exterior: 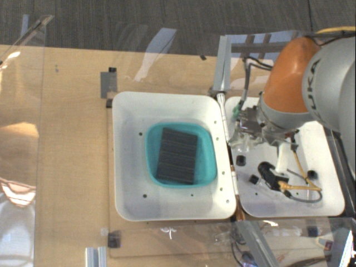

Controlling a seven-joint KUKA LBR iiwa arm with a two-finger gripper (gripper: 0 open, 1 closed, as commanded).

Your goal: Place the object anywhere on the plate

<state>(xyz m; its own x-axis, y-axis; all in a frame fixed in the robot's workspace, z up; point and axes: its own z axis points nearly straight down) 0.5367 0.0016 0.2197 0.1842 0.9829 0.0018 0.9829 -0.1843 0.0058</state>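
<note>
A teal square plate sits in the middle of the left white bin. A dark grey ribbed rectangular block lies flat on the plate, well inside its rim. My gripper hangs over the left edge of the right bin, just past the wall between the two bins. It is apart from the block and the plate. The wrist and its orange band hide most of the gripper from above.
Two small black bits lie on the right bin's floor below the gripper. The grey arm covers that bin's upper right. A metal post stands behind the bins' shared wall. Wooden bench lies to the left.
</note>
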